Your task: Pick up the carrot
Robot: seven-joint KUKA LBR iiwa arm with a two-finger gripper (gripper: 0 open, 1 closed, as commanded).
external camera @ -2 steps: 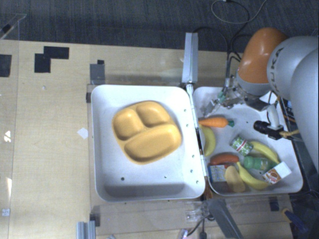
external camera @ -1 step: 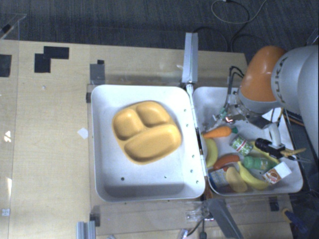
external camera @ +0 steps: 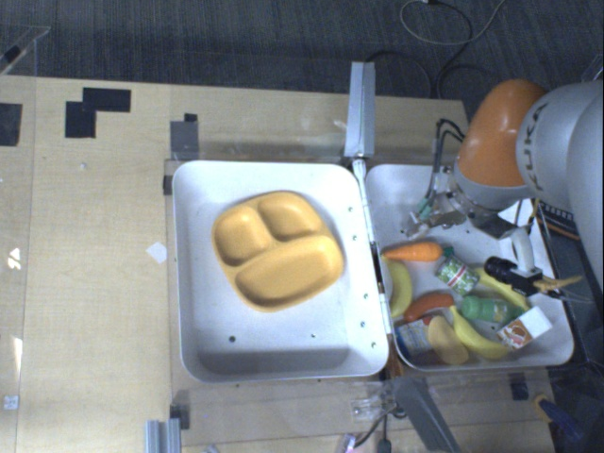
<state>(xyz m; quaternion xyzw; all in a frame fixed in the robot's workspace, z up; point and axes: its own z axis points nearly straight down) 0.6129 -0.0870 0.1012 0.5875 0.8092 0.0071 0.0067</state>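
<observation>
In the right bin (external camera: 557,352), carrot (external camera: 412,251) bears no label.

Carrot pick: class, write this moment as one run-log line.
target: carrot lying in right bin | end effector just above carrot, not holding it | left bin: yellow divided plate | status: not yet grasped

No text can be read: the labels on the small can (external camera: 456,275) and the carton (external camera: 525,329) are too blurred.
</observation>
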